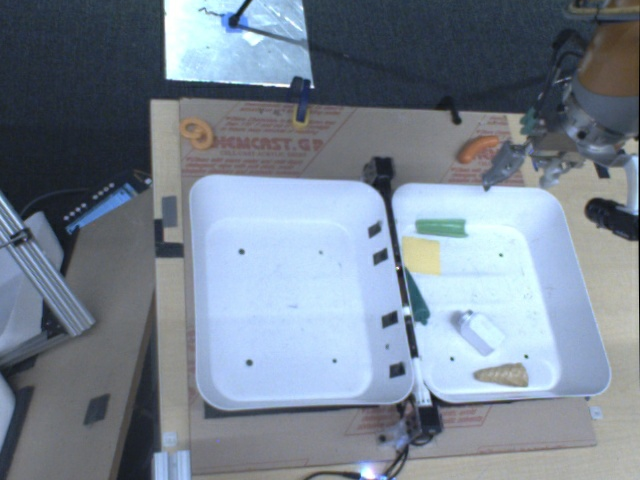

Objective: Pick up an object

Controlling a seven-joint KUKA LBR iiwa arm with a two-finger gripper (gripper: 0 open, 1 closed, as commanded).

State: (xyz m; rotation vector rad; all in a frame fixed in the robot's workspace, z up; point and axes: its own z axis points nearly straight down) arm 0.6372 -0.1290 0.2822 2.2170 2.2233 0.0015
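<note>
Two bins, and your right bin [560,268] has everything: yellow block [421,255], green stick [441,227], dark green piece [415,300], white bottle [479,331], tan cone [502,374]. Your gripper [524,166] hangs over its back rim, jaws spread, pinching nothing.

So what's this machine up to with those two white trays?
It is a grey robot arm with an orange band, meant to pick up an object. Right now its pincer hovers above the far edge of the right white bin, holding nothing. That bin holds a green stick, a yellow square sponge, a dark green tool, a small white bottle and a tan cone. An orange sausage-shaped toy lies on the cardboard just outside the bin.
</note>
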